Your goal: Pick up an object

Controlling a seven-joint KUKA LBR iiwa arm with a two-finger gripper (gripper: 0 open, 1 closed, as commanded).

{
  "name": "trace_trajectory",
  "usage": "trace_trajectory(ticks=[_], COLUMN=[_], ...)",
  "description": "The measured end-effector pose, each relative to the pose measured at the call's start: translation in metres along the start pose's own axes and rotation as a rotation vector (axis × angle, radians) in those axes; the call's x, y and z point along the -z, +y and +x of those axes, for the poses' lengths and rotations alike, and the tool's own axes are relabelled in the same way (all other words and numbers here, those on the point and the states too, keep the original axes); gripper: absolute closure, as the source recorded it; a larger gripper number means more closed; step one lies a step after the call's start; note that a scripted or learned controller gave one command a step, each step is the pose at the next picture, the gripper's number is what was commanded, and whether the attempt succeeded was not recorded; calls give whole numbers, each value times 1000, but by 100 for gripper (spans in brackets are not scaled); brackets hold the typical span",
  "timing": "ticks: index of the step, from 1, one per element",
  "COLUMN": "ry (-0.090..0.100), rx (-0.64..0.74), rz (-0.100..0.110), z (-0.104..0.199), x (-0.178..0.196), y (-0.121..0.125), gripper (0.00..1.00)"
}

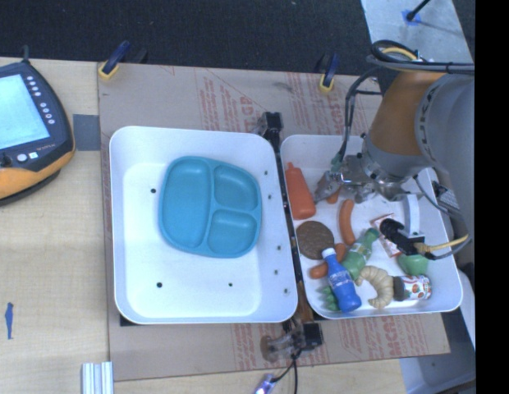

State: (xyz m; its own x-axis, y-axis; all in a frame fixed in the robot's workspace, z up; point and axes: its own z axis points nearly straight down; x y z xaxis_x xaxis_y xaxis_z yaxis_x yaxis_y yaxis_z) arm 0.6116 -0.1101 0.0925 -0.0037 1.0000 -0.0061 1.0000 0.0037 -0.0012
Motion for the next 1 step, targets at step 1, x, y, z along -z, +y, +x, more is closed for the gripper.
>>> trace_trajectory(ticks=[1], ry=[2], rx=[2], rz=[3], z=[0], x=[10], y=[0], gripper=[100])
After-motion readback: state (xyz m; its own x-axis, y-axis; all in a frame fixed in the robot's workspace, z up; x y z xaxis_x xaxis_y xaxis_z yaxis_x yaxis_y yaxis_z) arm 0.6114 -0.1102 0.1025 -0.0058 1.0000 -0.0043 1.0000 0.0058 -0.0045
